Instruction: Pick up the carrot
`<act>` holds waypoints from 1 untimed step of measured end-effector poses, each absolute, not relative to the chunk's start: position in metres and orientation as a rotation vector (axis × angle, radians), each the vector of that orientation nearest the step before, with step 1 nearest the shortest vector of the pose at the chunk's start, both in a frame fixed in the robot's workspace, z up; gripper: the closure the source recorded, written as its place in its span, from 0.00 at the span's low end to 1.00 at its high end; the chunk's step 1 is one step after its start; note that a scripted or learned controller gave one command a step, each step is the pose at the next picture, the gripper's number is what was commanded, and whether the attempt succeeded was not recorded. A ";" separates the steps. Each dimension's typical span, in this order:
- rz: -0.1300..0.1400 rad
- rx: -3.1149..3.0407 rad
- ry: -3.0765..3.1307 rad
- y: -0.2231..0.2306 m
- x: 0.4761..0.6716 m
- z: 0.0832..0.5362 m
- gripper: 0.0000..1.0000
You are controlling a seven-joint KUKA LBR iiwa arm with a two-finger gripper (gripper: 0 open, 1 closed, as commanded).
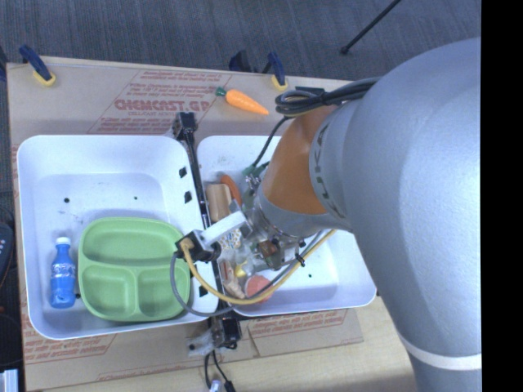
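The carrot (245,102), orange with a green stub, lies on the cardboard behind the right bin (353,294), outside both bins. My gripper (249,256) is down inside the right bin's left half, well in front of the carrot and apart from it. The grey arm and its orange band hide much of that bin. Small items lie under and around the gripper: a tan bun-like piece (218,202) and a reddish piece (260,285).
The left bin (24,219) holds a green divided plate (131,268) and a small blue bottle (62,272). Blue clamps (276,68) grip the cardboard's far edge near the carrot. A yellow cable (204,280) loops over the wall between the bins.
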State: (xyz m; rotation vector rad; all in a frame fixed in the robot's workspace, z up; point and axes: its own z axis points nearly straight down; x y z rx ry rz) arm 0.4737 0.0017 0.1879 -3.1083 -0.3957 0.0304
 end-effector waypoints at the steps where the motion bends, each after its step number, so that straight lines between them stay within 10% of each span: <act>1: 0.017 -3.063 -0.666 -0.115 0.487 0.091 1.00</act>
